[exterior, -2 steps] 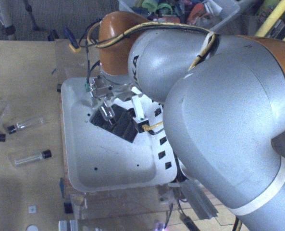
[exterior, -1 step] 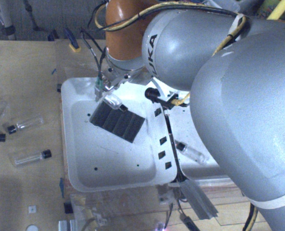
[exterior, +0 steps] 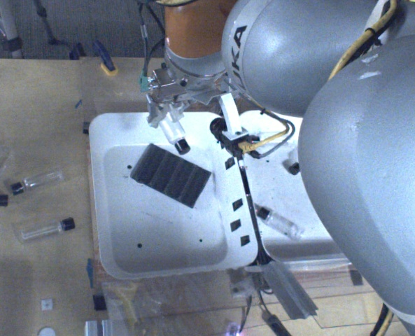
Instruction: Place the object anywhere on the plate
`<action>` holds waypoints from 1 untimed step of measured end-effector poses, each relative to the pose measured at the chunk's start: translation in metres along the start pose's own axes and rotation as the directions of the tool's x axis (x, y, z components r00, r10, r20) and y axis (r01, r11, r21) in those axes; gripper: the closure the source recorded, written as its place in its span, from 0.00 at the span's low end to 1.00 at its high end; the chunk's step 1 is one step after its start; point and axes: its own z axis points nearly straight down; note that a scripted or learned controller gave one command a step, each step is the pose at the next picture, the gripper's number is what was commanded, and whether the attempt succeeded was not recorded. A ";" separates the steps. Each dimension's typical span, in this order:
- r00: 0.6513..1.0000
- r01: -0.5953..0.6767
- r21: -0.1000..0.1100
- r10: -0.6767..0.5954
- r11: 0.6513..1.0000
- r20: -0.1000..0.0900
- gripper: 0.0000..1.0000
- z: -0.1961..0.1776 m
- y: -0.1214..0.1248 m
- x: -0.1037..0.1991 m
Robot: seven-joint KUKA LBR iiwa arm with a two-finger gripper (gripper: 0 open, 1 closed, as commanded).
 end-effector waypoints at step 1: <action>0.928 -0.372 0.001 0.372 0.928 0.000 1.00 -0.077 0.005 -0.015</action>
